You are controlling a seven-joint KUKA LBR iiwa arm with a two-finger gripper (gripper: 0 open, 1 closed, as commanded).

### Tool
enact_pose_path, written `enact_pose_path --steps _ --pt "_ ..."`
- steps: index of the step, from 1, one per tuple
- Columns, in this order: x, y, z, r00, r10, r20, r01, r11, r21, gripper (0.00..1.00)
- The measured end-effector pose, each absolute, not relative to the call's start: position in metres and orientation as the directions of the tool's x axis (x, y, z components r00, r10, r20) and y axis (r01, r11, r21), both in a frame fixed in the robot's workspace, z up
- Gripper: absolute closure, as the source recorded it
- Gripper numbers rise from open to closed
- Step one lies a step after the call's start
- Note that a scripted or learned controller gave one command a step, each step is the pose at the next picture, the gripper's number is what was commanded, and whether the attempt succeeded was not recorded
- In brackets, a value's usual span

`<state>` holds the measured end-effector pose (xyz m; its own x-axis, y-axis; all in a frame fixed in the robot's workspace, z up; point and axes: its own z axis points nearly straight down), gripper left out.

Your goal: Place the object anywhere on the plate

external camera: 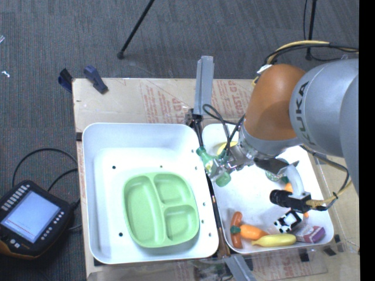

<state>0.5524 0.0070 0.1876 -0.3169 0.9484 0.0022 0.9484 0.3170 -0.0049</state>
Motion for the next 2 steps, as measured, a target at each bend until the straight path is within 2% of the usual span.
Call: enact_pose_path --steps 1,2 --pt "0.544 0.073 0.186 -0.278 0.960 0.001 0.960 0.278 -0.005 1.00" --pt "0.564 0.120 0.115 -0.052 0.999 0.000 0.999 0.052 -0.007 1.00"
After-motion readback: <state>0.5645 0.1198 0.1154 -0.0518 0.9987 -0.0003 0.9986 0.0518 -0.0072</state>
